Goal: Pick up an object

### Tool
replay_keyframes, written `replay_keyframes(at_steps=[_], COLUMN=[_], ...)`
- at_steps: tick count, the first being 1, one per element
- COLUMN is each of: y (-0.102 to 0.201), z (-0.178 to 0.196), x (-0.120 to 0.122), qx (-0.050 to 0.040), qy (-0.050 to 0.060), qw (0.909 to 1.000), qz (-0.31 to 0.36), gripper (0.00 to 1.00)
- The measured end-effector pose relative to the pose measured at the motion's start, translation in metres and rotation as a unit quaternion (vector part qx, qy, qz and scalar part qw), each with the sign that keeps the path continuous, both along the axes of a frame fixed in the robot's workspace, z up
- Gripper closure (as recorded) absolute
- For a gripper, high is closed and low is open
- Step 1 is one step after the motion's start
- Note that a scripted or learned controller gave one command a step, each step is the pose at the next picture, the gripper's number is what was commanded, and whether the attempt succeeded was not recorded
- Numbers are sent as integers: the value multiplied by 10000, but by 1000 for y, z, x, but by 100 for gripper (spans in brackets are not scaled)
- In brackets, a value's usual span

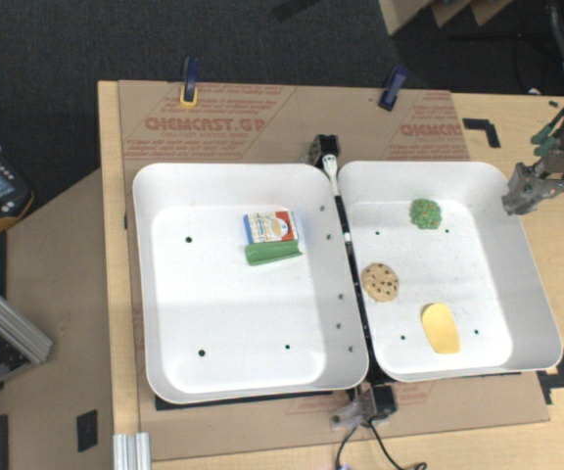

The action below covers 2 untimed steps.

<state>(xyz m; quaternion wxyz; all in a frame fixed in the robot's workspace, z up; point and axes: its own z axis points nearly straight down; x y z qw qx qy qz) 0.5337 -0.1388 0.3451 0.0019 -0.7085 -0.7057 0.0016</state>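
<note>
Two white bins side by side on your desk point(116, 262). Hand point(523, 192) at far right, just outside upper right rim of right bin point(517, 262), above desk edge; you cannot tell its state at this size and blur, nothing visible in it. Right bin: green bumpy ball point(425, 213) near top, cookie point(381, 282) near left wall, yellow piece point(442, 328) toward front. Left bin point(155, 262): small box point(268, 227) with green block point(273, 254) touching its front edge. All well apart from hand.
</note>
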Motion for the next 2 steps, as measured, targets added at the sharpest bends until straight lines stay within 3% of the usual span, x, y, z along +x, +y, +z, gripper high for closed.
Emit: replay_keyframes(at_steps=[1,2], y=[-80,-85], z=[-48,-203], x=[-35,-58], qx=[-4,24], qy=[-8,33], qw=[10000,10000], qz=[-15,5], gripper=[100,100])
